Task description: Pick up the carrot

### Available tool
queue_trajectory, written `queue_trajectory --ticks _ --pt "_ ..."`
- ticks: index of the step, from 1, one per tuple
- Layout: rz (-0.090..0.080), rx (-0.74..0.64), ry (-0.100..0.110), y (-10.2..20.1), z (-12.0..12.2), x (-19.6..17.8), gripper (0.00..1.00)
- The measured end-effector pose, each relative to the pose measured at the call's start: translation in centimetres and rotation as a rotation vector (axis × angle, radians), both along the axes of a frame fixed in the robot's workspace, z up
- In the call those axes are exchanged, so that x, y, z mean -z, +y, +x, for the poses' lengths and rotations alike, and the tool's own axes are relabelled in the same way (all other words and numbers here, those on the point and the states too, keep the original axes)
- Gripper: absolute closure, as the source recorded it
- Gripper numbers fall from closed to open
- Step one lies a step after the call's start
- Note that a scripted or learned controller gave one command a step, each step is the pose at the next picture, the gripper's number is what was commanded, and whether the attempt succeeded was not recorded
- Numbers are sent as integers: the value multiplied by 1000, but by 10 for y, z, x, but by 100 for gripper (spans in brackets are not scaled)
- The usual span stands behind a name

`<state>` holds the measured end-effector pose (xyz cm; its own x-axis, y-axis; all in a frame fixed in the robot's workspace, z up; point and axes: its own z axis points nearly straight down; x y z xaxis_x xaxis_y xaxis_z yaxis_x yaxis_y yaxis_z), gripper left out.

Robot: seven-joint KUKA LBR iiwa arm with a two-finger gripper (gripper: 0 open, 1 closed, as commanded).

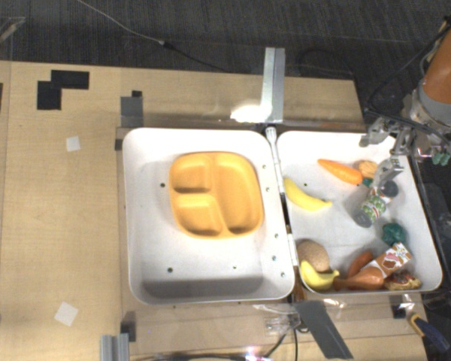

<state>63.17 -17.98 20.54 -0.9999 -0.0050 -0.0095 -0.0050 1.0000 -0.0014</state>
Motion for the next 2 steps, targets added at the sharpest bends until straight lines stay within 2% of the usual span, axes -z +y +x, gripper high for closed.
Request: queue_trajectory --ticks 1,2 --pt "2 -41 12 40 38 117 0" --pt "-1 -25 -1 34 7 117 0"
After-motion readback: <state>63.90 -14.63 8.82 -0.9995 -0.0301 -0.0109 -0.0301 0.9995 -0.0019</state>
